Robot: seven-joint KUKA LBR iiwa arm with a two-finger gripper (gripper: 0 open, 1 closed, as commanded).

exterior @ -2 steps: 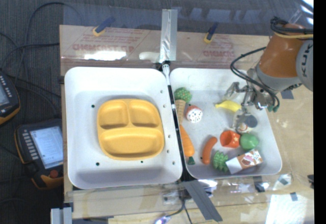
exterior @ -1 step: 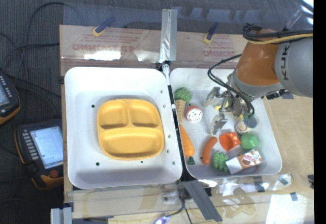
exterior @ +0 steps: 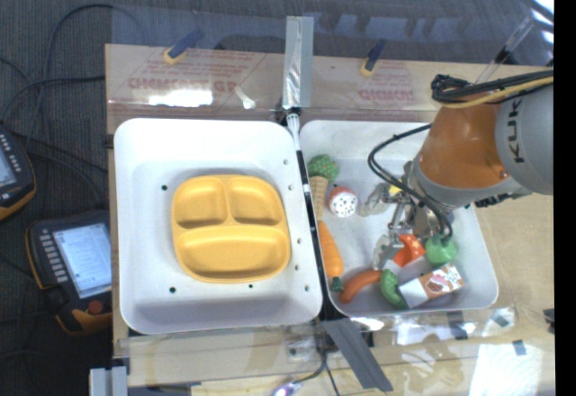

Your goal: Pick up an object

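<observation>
Landmark = right bin (exterior: 355,140); all places given rel. to it.

Hard to read: end effector (exterior: 409,228) sits low inside the bin, over its near-right part, w/ arm's orange band (exterior: 459,147) and grey body covering the bin's right wall and far-right corner; metal finger parts blur into cables and toys, so can't tell how far open it is, nor whether anything is held; arm cut off at picture's right side.

Toys in the bin: small orange-red piece (exterior: 409,249) directly under the end effector, touching or nearly so, can't tell which; green piece (exterior: 441,250) just right of that; small carton w/ red print (exterior: 432,284) at the near-right corner, partly under the green piece's edge; red-orange chilli-like toy (exterior: 360,283) near the front wall; dark green toy (exterior: 390,289) between chilli and carton; carrot (exterior: 329,252) along the left wall; white spotted die (exterior: 343,202) and broccoli-like toy (exterior: 322,167) toward the far-left, well apart from the end effector.

Left of the bin: second white bin (exterior: 135,205) holding a yellow divided plate (exterior: 231,228); both on the surface (exterior: 513,232).
</observation>
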